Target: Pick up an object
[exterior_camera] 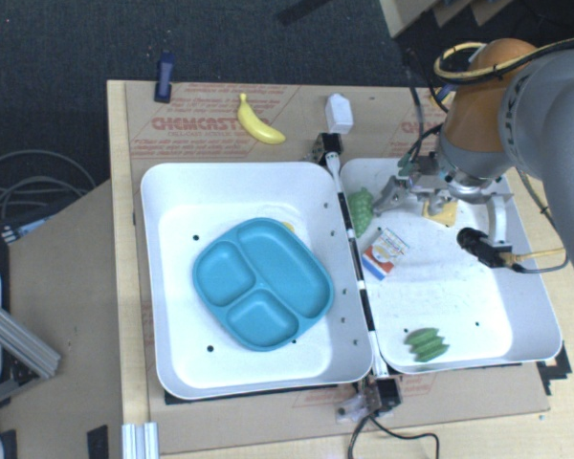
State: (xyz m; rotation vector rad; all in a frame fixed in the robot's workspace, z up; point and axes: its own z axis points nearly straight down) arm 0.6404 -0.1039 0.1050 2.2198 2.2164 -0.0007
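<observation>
Objects for picking lie scattered in the right bin [531,328]: a small red-and-white packet [386,251] near the divider, a pale green item [362,208] against the bin's left wall, a dark green pod [426,343] toward the near edge, and a yellow piece [443,212] partly tucked under the arm. The gripper [438,191] hangs over the far end of that bin, beneath the orange band [480,113] of the wrist. The packet lies just down and to the left of the gripper, closest of the loose things and with its long side running at a slant toward the divider; the pod sits well apart, across the bin. Whether the gripper's tips are spread or pressed together cannot be told, since the wrist and its cabling cover them, and nothing can be seen held between them. A blue tray [260,282] rests in the left bin [163,199]; a banana [258,122] lies on the bench [134,142] beyond it.
</observation>
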